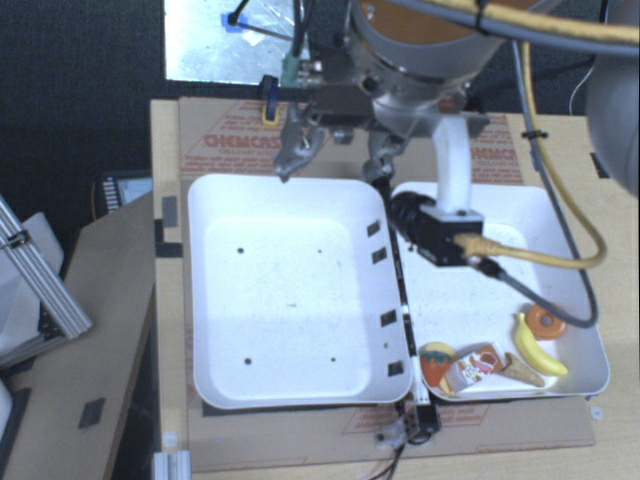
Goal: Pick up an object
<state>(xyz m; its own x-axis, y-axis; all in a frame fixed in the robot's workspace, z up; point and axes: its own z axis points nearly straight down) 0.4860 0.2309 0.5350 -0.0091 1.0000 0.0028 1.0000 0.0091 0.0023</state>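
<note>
Pincer (335,160) fingers spread, gripping nothing, above white bins (280,298) on a cardboard-covered bench (520,138) over dark floor.

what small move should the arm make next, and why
Probably swing toward the right bin's near corner. The gripper hangs at the left bin's far rim, while the banana and other items lie there.

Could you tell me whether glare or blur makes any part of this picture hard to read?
In the camera view the left bin and right bin are evenly lit, nearly washed out; a bright reflective patch glares at top left; the small objects near the banana look soft; the gripper is dim against the arm.
</note>
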